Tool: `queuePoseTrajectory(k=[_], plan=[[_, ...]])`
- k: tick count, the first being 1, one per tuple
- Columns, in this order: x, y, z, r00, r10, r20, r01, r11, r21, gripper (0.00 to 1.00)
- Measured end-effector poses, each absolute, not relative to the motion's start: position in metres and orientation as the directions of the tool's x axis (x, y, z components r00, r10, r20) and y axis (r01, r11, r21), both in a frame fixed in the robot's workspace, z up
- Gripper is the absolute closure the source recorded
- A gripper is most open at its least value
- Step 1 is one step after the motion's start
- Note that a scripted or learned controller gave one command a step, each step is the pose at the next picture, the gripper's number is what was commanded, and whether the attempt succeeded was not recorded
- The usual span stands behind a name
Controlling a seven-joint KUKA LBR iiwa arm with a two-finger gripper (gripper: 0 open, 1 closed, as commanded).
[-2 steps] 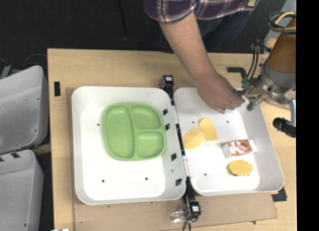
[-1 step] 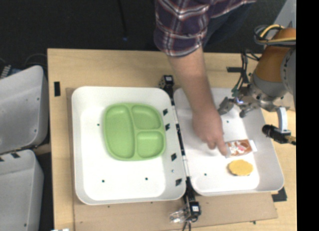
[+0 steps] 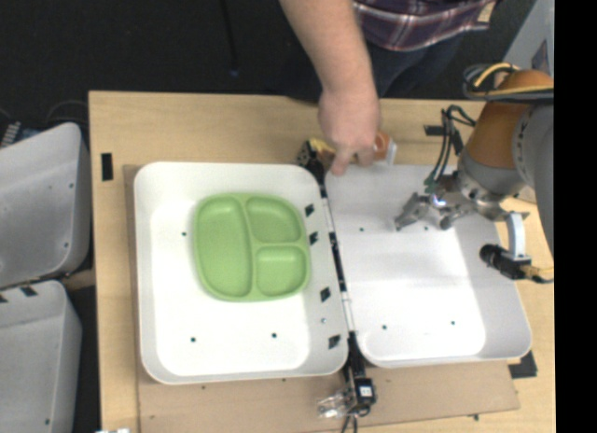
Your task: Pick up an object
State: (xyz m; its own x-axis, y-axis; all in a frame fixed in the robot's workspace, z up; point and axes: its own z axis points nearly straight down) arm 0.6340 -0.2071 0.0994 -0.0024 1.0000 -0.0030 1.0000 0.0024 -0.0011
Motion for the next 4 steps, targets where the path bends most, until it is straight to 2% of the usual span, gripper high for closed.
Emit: queuePoseTrajectory(k=[1,2,4], plan=[[0.636,-0.208,0.113,-0.004,1.000,-0.006,1.000,0.004,0.005,1.00],[0.645,-0.207,0.175,-0.004,1.000,-0.002,1.000,0.004,0.008,1.00],[0.647,-0.219,0.270,-0.004,1.000,-0.002,1.000,0.004,0.007,1.00]])
